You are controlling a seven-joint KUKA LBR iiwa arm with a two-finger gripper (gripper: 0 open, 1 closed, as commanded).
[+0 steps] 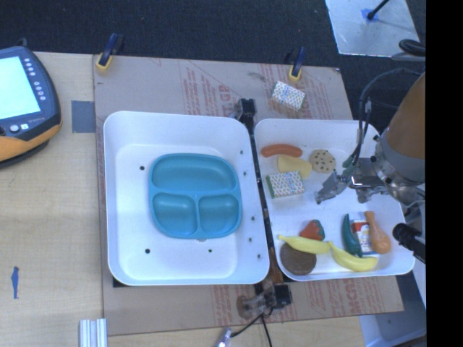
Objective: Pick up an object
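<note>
The bench [51,215] under me is pale wood grain, overlaid with a flat brown cardboard sheet [210,85] printed in faded red and pinned by clamps at its far edge. On it sit two shallow bins of smooth white plastic with rounded corners, touching along their inner rims. The left bin [123,194] holds one thing: a glossy teal plate [195,195], rounded and moulded into three compartments. The right bin [289,132] carries a scatter of small toy foods. My arm enters from the right, and my claw [334,186] hangs low over the middle of this bin, grey metal with dark cables trailing; I cannot tell whether it is released or clenched, and nothing shows between its tips. Just left of it lies a small printed box [286,184] with a green edge, beside a yellow cheese wedge [294,165], a smooth orange-red sausage [281,150] and a speckled round cookie [323,160]. Along the near side lie a curved yellow banana [353,259], a second yellow piece [304,244] across a dark brown disc [297,260], a red strawberry-like lump [312,230], a teal-edged packet [354,236] and an orange drumstick shape [377,234]. Outside the bins, a small chequered cube [288,95] rests on the cardboard, and a tablet-like controller [22,100] sits at the bench's left edge.
</note>
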